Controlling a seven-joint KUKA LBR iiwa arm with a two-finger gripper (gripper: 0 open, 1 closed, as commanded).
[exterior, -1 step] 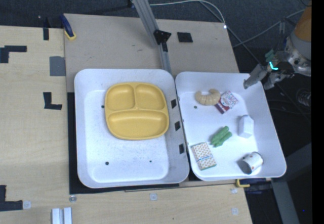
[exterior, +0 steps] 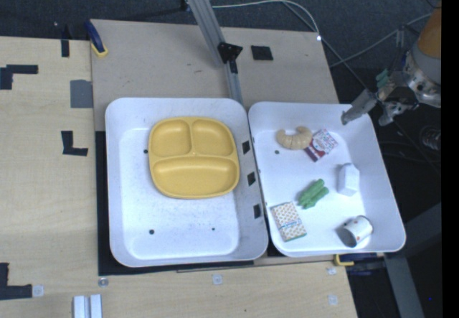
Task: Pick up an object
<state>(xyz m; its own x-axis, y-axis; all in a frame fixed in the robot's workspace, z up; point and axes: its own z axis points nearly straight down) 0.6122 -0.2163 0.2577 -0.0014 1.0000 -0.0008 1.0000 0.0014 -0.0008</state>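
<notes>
- tabletop [exterior: 165, 58]: pale wood, carrying both bins side by side at the view's centre; black tape marks sit toward 9 o'clock
- left bin [exterior: 129, 237]: shallow, white; it carries one thing, so I judge it the drop side
- right bin [exterior: 380, 187]: shallow, white; the small pickable things lie here, spread apart, which leaves room around each for a grasp
- yellow divided plate [exterior: 193, 156]: flat in the left bin, toward its 12 o'clock half; three compartments, rim up
- gripper [exterior: 366, 105]: at 2 o'clock, hanging over the right bin's 1 o'clock corner; nothing between its fingers; whether they are apart or together I cannot tell
- croissant-like pastry [exterior: 294, 138]: at the right bin's 11 o'clock, nearest the gripper, so a likely target
- patterned packet [exterior: 287, 220]: at 7 o'clock
- green toy [exterior: 313, 194]: bin centre
- red-and-white packet [exterior: 320, 144]: just beside the pastry, at its 3 o'clock
- white block [exterior: 348, 179]: at 3 o'clock
- small cup [exterior: 356, 230]: on its side, at 5 o'clock
</notes>
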